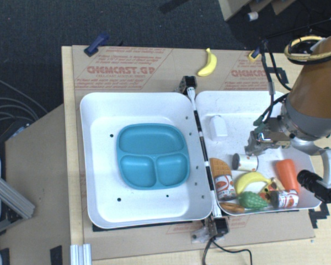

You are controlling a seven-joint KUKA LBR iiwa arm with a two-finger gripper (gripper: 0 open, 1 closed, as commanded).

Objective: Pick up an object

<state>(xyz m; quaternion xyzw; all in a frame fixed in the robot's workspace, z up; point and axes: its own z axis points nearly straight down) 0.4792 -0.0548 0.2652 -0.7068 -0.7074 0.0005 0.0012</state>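
1. The gripper point(257, 146) hangs low over the right bin point(231, 106), inside its right half. Whether it is apart or together cannot be told, and nothing can be made out in its grasp.
2. Just below the gripper, to its left, lies a small dark-and-white cylinder point(242, 161).
3. Below the gripper, a yellow banana point(250, 181) lies in the pile at the near edge of the bin.
4. Below the banana sits a green toy point(254, 201), touching it.
5. Right of the gripper and lower, an orange carrot point(287, 174) lies tilted.
6. Below the carrot lies a red-and-white can point(288, 200).
7. Left of the banana lies a red-and-white packet point(224, 184), against the bin's left wall.
8. Left of the gripper and higher, a white block point(218, 127) rests apart from the pile.
9. Far left of the gripper, the left bin point(96, 115) holds a blue tray point(152, 155).
10. Beyond the bins, on the worktop point(127, 70), lies a second banana point(208, 65).
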